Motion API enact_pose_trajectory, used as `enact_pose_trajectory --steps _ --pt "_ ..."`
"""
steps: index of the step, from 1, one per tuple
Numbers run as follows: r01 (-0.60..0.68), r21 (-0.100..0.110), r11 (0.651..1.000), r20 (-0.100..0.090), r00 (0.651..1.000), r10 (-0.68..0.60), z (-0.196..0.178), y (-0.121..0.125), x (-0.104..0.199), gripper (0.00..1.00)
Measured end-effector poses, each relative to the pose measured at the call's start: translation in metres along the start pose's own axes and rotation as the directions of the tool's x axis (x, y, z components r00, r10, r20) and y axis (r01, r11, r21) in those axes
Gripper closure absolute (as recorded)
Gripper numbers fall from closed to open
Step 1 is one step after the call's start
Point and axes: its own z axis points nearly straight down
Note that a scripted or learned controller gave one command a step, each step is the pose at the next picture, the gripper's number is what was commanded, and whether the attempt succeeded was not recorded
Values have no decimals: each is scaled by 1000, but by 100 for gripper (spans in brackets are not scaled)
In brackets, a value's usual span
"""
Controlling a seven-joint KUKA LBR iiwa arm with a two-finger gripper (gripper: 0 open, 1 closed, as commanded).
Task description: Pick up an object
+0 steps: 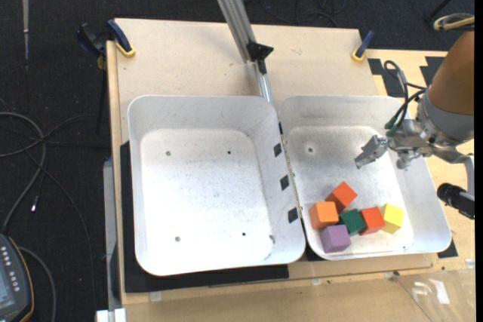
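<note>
Underneath, wooden bench [196, 56] on dark carpet [53, 162], cables [30, 132] strewn.

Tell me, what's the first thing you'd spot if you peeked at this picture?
The bright cluster of blocks huddled at the near end of the right bin: orange, red, green, yellow and purple against the white. Next, the gripper reaching in from the right, hanging over the bin's bare middle, apart from the blocks.

Blocks [351, 217] clustered in right bin [423, 245], near side of gripper [375, 150]; left bin [143, 162] well off leftward.
</note>
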Motion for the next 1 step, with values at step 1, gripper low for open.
enact_pose_trajectory --steps 1 --pt "3 0 1000 1 1000 -3 116 -16 55 0"
